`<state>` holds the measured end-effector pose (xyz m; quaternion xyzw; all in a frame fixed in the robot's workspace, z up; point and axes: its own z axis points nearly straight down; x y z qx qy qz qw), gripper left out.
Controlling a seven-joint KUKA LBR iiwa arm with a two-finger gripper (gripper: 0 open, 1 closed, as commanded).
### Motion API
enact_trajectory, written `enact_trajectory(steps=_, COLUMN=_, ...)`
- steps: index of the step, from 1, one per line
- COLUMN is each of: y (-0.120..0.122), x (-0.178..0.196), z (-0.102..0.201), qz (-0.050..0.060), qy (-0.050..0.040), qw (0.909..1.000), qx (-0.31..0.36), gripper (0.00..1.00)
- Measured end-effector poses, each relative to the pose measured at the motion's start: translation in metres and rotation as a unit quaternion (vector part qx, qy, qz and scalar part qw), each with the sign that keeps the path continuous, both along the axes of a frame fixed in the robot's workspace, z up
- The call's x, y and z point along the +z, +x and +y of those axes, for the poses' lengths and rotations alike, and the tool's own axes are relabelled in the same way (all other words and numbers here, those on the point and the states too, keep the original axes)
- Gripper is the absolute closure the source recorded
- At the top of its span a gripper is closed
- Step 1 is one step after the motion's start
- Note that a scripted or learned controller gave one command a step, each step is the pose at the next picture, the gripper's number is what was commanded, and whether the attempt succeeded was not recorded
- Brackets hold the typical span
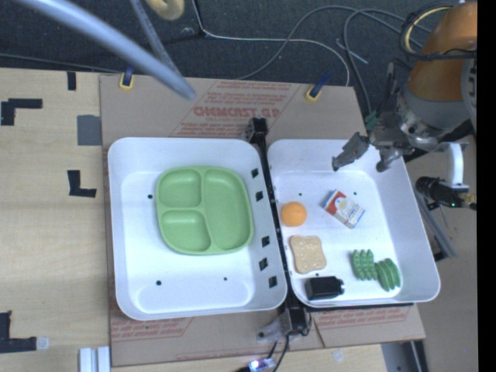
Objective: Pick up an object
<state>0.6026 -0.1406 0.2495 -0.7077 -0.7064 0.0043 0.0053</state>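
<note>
Objects for picking all lie in the right bin (403,208), while the left bin (124,208) carries a green divided plate (205,210) with three compartments, lying flat near the middle of its floor. Moving right past the black clips on the seam between the bins, an orange ball (294,214) rests near the right bin's left wall, and just below it lies a slice of toast (308,253). Below the toast, close to the front wall, sits a small black block (324,287). Further right, a small red and white carton (342,208) lies tilted near the middle of the bin, apart from the ball. Toward the front right corner lies a green bumpy vegetable toy (375,268). Above the back part of this bin hangs the gripper (366,156), its two dark fingers spread wide with nothing between them, clear of every object below. The arm (438,76) rises to the right, its orange band at the upper right.
</note>
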Motion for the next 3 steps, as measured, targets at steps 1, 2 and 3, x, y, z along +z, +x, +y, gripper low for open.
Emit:
enact_trajectory(steps=1, y=0.002, x=0.007, z=0.0, qz=-0.006, qy=-0.001, qw=1.0, qx=0.002, gripper=0.0)
enact_trajectory(steps=2, y=-0.004, x=-0.053, z=0.008, qz=-0.003, qy=-0.0009, qw=1.0, qx=0.001, gripper=0.0)
enact_trajectory(steps=3, y=-0.01, x=-0.098, z=0.005, qz=-0.004, qy=-0.0012, qw=1.0, qx=0.001, gripper=0.0)
